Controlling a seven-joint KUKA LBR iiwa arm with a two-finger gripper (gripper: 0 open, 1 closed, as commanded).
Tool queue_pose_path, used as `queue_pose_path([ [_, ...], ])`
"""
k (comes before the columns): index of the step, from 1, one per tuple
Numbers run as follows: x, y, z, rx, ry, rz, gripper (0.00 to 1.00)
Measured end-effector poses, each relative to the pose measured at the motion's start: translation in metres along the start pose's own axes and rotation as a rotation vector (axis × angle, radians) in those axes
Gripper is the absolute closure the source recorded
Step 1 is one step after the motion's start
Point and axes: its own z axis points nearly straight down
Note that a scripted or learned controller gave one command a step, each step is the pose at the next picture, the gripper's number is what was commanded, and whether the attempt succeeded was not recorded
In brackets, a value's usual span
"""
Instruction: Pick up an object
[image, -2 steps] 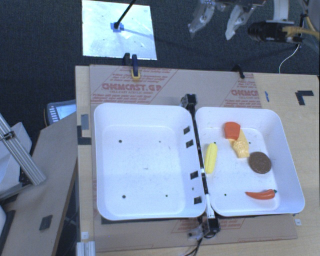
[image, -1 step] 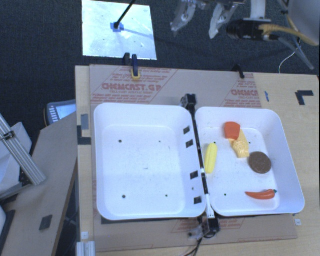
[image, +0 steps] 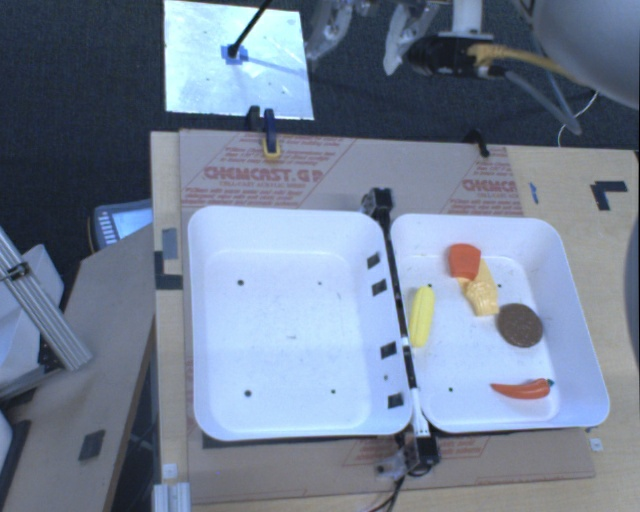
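Gripper (image: 368, 38) at top edge, beyond the bins, fingers spread open, holding nothing; its upper part is cut off. Right bin (image: 574, 300) holds a corn cob (image: 422, 315).

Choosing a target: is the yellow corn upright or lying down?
Lying down: the yellow corn rests lengthwise on the right bin floor.

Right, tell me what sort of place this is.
Probably a robotics lab test bench, not a kitchen: two shallow white plastic bins clipped side by side on a protective board, toy food such as a yellow plastic corn cob and a red chilli pepper, cabling overhead.
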Motion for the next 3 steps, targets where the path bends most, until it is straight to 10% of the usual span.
queue_pose_path([
  [1, 0.031, 0.000, 0.000, 0.000, 0.000, 0.001, 0.00],
  [2, 0.030, 0.000, -0.012, -0.002, 0.001, 0.000, 1.00],
  [3, -0.080, 0.000, 0.000, 0.002, -0.005, 0.018, 1.00],
])
